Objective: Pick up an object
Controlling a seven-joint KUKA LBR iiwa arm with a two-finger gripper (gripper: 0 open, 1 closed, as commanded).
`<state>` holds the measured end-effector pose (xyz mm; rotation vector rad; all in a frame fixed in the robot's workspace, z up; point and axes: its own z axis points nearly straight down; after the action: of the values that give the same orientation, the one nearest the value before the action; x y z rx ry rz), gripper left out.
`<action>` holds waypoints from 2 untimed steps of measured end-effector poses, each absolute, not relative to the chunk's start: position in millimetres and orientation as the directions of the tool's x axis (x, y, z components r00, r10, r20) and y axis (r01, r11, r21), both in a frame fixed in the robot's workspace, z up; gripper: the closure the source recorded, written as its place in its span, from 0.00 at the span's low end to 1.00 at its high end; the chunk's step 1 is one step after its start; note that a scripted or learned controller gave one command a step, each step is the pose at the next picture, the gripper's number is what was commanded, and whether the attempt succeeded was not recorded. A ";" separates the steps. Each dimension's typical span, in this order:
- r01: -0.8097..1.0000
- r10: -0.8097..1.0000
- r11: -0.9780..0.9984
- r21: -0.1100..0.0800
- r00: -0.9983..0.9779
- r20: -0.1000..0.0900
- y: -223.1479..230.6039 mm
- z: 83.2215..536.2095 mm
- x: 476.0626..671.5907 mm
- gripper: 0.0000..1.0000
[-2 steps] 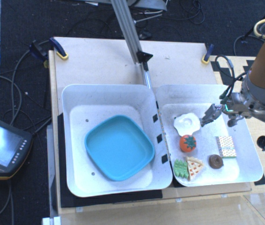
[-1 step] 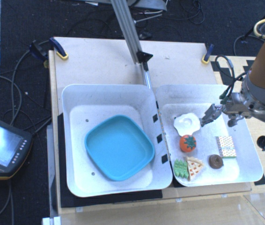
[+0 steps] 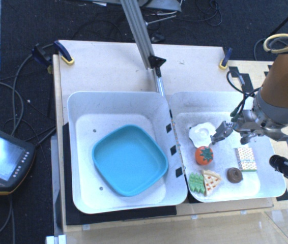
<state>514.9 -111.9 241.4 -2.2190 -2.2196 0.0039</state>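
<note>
While the left bin (image 3: 83, 111) only had a blue tray (image 3: 130, 159) sitting in it, the right bin (image 3: 184, 105) held the small stuff: a white fried egg (image 3: 201, 133), a tomato (image 3: 204, 155), a pizza slice (image 3: 211, 181), a chocolate donut (image 3: 234, 175) and a patterned little box (image 3: 246, 158). The gripper (image 3: 220, 134) hovered just beside the egg, right above the tomato, and I couldn't tell if it was released or clenched.

in the right white bin (image 3: 266, 189) lie a red tomato toy (image 3: 204, 155), a flat white piece (image 3: 201, 133), a pizza slice toy (image 3: 211, 181), a brown round piece (image 3: 234, 175) and a small patterned box (image 3: 246, 158).
</note>
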 end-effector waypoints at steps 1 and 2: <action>1.000 1.000 0.000 -0.004 0.000 0.001 -112.1 198.8 511.2 0.00; 1.000 1.000 0.000 -0.005 0.000 0.001 -113.4 148.5 519.9 0.00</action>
<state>519.9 -113.4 148.5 -2.2188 -2.2188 0.0044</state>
